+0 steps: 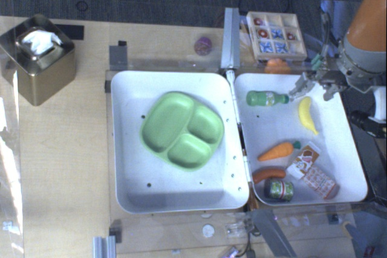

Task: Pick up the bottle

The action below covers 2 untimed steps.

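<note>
Hovering at the right bin's (357,190) far edge, my gripper (313,86) hangs with fingers spread, gripping nothing; the green bottle (266,98) lies sideways near the bin's far-left corner, just beside my fingertips.

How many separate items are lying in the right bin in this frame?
6. In the right bin: green bottle at the upper left, banana beside the tool, carrot mid-bin, sausage, can and a printed packet along the bottom. None looks hidden.
</note>
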Each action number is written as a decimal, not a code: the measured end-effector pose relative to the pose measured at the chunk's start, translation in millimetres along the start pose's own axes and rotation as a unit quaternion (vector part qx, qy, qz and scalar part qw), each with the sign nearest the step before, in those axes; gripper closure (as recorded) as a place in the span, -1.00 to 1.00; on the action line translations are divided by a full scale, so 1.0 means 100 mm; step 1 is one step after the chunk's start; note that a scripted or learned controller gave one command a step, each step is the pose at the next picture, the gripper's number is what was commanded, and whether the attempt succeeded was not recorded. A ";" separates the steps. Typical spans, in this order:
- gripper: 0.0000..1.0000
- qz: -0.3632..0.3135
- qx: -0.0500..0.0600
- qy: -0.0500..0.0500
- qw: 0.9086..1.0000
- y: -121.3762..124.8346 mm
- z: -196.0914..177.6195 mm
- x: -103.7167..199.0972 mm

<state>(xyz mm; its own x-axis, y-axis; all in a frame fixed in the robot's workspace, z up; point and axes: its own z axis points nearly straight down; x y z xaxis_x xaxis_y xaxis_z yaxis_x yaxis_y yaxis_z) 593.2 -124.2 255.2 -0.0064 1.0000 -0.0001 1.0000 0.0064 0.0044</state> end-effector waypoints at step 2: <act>-1.00 -0.052 -0.003 0.000 0.999 0.18 1.67 0.22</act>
<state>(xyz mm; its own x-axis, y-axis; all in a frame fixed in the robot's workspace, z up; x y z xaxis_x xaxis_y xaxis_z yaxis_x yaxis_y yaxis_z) 611.7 -102.2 88.7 -0.1106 0.9939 -0.0019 0.9938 0.1107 0.0113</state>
